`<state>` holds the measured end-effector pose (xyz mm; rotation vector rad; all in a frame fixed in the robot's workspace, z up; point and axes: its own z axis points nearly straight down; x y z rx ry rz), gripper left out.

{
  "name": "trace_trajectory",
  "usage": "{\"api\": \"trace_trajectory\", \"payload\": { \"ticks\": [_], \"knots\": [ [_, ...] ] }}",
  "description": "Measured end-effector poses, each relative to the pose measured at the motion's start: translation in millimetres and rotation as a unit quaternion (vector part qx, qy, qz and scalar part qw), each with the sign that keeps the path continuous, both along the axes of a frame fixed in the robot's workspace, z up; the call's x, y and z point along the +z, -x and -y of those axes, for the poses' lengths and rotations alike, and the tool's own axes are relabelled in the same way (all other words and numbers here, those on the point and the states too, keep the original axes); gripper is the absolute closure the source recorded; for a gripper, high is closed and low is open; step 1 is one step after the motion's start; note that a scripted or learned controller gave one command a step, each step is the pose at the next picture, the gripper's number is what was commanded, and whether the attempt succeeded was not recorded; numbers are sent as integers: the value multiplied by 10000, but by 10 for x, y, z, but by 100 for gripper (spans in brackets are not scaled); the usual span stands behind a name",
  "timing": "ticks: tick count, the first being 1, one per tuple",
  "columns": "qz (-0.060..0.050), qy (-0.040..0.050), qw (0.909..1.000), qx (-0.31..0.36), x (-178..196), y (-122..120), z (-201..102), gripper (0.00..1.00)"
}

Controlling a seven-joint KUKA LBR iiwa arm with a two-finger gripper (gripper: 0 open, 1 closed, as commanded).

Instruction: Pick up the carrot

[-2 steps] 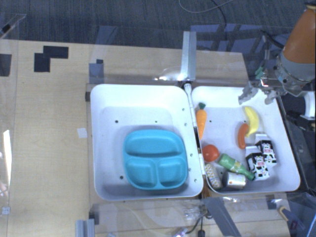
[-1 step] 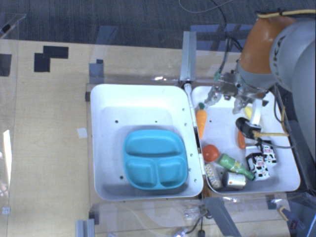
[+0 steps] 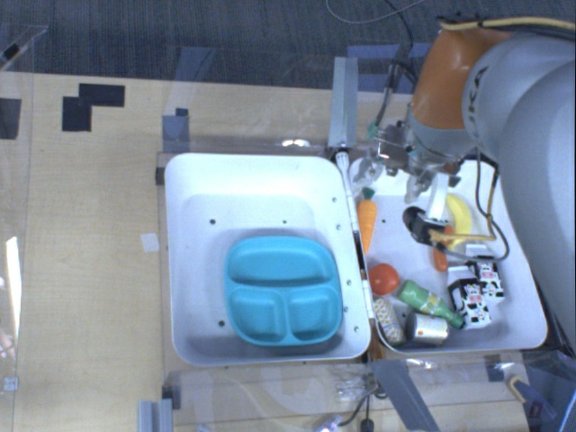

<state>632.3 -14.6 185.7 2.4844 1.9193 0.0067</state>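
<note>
Lying along the left wall of the right bin [image 3: 526, 327], the carrot [image 3: 366, 222] points its narrow tip toward the near edge, and its green top is toward the far edge. It touches or almost touches the wall which divides the two bins. The gripper [image 3: 389, 163] is at the far left corner of this bin, just beyond the carrot's green end. If its fingers are open or closed, one cannot tell, because the metal parts there are small and mixed together. Nothing is seen between them. The grey arm [image 3: 531, 106] with its orange band [image 3: 445, 70] covers the far right part of the bin.

Other things lie in the same bin. A red tomato [image 3: 384, 278] is near the left wall, closer to the near edge than the carrot. A green bottle [image 3: 428, 300] lies tilted just beside the tomato, and a silver can [image 3: 425, 329] lies at the near edge. A yellow banana [image 3: 462, 219] is near the middle, partly under a black cable. A black-and-white patterned object [image 3: 479, 293] is toward the near right corner.

The left bin [image 3: 193, 187] holds a blue divided tray [image 3: 283, 289], which rests close to its near edge and a little toward its right wall.
</note>
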Motion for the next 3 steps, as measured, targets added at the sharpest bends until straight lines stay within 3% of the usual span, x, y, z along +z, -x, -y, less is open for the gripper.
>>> {"api": "trace_trajectory", "payload": {
  "ticks": [1,2,3],
  "knots": [
    [-8,3,10000,88,-4,303,6,0],
    [-1,1,9989,-460,0,-71,-34,0],
    [-10,3,9995,-325,-5,193,48,0]
  ]
}}
